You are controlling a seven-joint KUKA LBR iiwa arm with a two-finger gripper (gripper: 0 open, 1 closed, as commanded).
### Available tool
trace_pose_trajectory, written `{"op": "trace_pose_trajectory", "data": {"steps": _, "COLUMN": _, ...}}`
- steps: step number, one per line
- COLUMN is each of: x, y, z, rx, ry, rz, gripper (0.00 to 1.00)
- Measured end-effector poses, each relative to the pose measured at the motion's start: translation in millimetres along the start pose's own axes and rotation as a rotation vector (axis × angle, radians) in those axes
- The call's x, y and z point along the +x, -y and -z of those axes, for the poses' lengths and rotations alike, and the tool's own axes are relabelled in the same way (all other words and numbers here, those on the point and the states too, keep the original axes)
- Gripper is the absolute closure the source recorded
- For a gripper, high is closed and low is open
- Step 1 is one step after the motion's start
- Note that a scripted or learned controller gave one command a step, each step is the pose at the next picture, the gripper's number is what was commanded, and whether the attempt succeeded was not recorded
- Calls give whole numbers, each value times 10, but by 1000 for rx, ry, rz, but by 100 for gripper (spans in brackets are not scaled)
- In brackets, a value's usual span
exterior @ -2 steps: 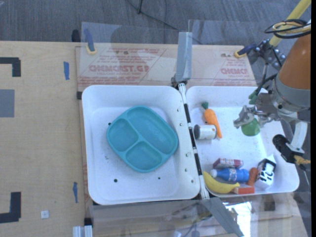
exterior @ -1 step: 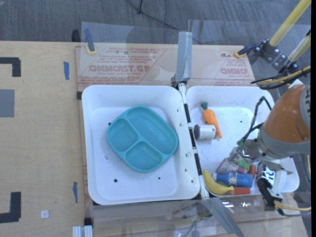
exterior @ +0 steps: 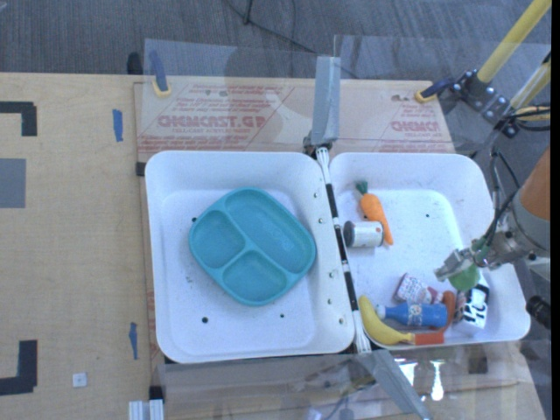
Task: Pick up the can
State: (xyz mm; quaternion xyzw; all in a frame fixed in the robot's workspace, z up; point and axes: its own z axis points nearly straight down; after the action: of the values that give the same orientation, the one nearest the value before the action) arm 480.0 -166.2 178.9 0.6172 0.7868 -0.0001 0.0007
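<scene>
1. Nearest, along the front edge of the right bin (exterior: 468,169), a banana (exterior: 378,322) lies at the left corner, with a blue bottle (exterior: 414,314) just behind it and an orange stick (exterior: 429,339) at its right end.
2. A small pink packet (exterior: 411,287) sits just above the bottle; a black-and-white item (exterior: 475,306) lies to the right.
3. The tool (exterior: 458,268) hovers over that cluster beside a green object (exterior: 466,277); I cannot tell whether it is spread or closed.
4. The can (exterior: 365,234) lies on its side near the divider, well apart from the tool.
5. A carrot (exterior: 374,210) touches the can's far side.
6. The left bin (exterior: 175,173) holds a teal plate (exterior: 252,246).
7. Farthest, the wooden surface (exterior: 70,234) spreads left.
</scene>
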Motion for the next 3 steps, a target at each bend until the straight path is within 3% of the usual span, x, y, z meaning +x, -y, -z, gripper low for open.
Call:
{"op": "trace_pose_trajectory", "data": {"steps": 1, "x": -1, "y": 1, "z": 1, "rx": 0, "ry": 0, "rz": 0, "gripper": 0}}
{"op": "trace_pose_trajectory", "data": {"steps": 2, "x": 410, "y": -366, "z": -910, "rx": -5, "ry": 3, "rz": 0, "gripper": 0}}
{"op": "trace_pose_trajectory", "data": {"steps": 3, "x": 380, "y": -98, "z": 842, "rx": 3, "ry": 0, "rz": -352, "gripper": 0}}
